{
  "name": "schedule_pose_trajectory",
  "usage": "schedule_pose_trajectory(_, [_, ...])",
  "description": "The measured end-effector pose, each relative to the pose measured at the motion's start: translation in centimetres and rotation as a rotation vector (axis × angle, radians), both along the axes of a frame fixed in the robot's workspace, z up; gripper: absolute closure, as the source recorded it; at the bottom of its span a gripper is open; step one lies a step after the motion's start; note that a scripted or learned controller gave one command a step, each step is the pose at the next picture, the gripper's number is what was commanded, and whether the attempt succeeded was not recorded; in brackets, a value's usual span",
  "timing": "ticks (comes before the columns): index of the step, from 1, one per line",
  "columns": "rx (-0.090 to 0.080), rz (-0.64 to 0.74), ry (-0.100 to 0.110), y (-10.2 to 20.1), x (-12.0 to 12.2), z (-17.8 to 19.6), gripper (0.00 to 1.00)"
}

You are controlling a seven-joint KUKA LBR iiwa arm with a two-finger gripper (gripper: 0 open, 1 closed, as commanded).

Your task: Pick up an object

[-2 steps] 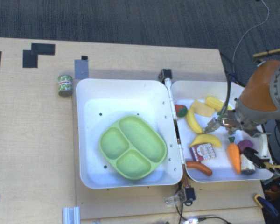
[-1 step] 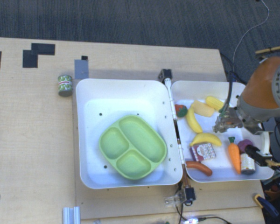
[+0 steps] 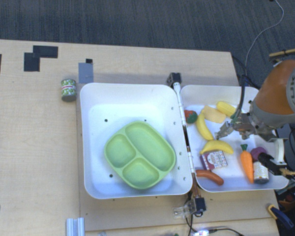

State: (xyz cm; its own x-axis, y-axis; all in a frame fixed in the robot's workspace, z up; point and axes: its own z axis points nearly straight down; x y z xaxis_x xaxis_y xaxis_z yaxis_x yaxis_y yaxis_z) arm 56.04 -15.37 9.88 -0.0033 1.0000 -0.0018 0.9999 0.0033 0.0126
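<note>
I have the gripper (image 3: 225,130) over the right bin (image 3: 236,187); I cannot tell its state. The nearest banana (image 3: 217,146) lies just below-left of it, long axis running left-right, touching nothing of mine yet.

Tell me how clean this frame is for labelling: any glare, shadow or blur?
Camera view: even light, soft shadow under the green divided plate in the left bin; mild glare on the white plastic; the claw looks slightly blurred and dark over the right bin; small items stay readable.
</note>
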Motion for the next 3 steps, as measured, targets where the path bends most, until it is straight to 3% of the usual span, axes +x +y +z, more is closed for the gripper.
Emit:
schedule_pose_trajectory(1, [0.000,0.000,0.002,5.4,-2.7,-1.1,0.00])
schedule_pose_trajectory(2, [0.000,0.002,-0.004,5.4,-2.4,0.0,1.00])
schedule_pose_trajectory(3, [-0.003,-0.001,0.005,-5.4,3.6,-1.2,1.00])
